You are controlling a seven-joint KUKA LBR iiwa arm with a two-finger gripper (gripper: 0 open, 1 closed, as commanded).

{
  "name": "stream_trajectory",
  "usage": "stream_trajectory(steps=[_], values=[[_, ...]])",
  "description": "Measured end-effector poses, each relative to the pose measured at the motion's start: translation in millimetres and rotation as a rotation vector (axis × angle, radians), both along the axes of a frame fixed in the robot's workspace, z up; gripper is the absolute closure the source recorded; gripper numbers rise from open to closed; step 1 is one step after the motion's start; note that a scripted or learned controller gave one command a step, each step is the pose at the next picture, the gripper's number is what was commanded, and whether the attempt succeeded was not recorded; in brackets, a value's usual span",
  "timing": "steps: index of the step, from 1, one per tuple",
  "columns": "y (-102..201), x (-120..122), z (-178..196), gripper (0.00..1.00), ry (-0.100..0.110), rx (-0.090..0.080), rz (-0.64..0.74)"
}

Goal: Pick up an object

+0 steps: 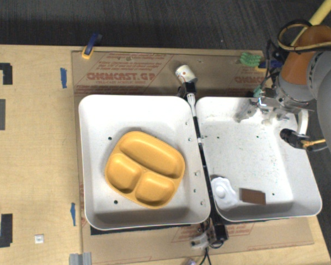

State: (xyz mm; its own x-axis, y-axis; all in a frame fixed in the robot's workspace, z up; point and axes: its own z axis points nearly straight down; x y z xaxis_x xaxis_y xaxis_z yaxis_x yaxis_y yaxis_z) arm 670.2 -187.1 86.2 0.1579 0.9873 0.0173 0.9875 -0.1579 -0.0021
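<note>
- The left bin (94, 148) is white, smooth plastic with round corners.
- A yellow tray (145, 168) lies in it. It is shiny and lumpy, with three round bumps, and it sits upside down near the middle.
- The right bin (303, 186) is white too, with tiny dark specks on its floor.
- A small brown block (252, 196) lies flat near the front of the right bin.
- A white, soft-looking lump (223, 192) sits just beside the block, in the front left corner.
- The worktop (27, 148) is pale wood with blue tape bits.
- My claw (259, 110) is at the back of the right bin, well apart from the block.
- I cannot tell if my claw is released or clenched. I see nothing in it.
</note>
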Motion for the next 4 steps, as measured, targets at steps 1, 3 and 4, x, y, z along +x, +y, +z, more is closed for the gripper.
stream_trajectory(steps=[1, 3, 4], values=[[-4, 0, 11, 1.0, -0.003, -0.013, 0.0], [56, -88, 0, 0.0, 0.003, -0.016, -0.059], [30, -60, -1, 0.0, -0.003, -0.019, 0.123]])
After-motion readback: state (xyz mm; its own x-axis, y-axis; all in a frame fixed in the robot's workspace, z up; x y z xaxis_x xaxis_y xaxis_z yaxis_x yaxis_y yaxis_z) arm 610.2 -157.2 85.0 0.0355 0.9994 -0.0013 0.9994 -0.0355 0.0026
